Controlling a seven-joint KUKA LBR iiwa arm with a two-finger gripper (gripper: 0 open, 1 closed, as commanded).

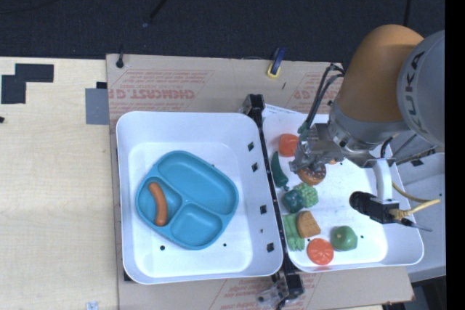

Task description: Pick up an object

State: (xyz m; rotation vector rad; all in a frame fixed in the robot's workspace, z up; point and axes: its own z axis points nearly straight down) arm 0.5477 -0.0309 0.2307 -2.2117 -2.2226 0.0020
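Arm (407,83) cut off at right

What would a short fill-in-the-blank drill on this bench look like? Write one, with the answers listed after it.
1. The blue divided plate lies in the ____ bin.
2. An orange sausage rests in the plate's ____ compartment.
3. The gripper is over the ____ bin.
4. Near that bin's front edge, a red tomato sits beside a ____ round fruit.

Answers: left; left; right; green
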